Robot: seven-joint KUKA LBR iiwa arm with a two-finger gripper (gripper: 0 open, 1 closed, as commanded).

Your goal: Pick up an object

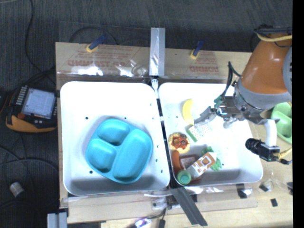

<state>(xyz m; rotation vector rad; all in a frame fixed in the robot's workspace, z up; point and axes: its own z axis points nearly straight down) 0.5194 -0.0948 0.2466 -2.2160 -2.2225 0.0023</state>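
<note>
My pincer (209, 119) hangs over the right bin (237, 175), can't tell its spread. Nearest target: yellow piece (188, 109) just beside it, toy pile (194, 163) below. Should drop straight, centre on the piece, avoid the wall.

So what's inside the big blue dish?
The blue dish sits in the left bin. Its three compartments look bare, with nothing lying in them. What is underneath the dish is covered, so that can't be told.

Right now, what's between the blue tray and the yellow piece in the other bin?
In the camera view, bare white floor of both bins and their two adjoining rims separate the blue tray from the yellow piece. No objects lie on that stretch.
</note>
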